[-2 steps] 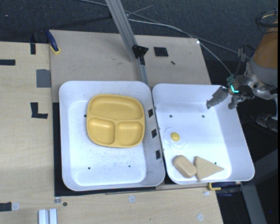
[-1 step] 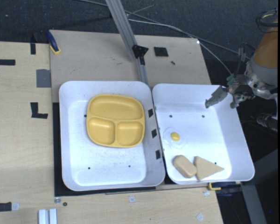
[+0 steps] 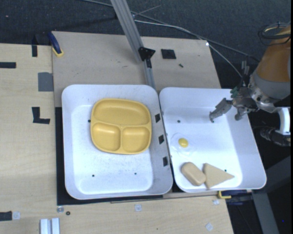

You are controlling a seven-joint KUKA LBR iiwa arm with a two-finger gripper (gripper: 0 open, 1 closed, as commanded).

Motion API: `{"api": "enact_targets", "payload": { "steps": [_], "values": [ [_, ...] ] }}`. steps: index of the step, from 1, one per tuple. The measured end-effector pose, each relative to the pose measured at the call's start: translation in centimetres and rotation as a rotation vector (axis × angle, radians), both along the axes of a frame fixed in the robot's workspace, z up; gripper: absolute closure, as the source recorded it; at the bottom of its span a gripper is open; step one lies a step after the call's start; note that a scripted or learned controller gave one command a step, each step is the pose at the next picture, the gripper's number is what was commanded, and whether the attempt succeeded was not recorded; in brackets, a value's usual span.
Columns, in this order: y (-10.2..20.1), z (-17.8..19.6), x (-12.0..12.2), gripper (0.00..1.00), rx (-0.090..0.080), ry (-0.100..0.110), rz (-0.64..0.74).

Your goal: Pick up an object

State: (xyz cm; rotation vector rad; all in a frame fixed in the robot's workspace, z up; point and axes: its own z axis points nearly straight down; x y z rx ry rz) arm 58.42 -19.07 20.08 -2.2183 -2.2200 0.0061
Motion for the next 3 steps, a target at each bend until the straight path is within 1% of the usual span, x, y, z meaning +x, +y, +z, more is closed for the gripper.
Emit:
{"api": "enact_targets", "payload": {
  "steps": [1, 2, 3],
  "values": [
    [0.0, -5.3, 0.9, 0.0, 0.0, 0.001, 0.001],
    [0.8, -11.4, 0.6, 0.0, -0.001, -0.003, 0.001],
    [0.7, -10.1, 0.7, 1.0, -0.001, -0.004, 0.001]
  ]
}}
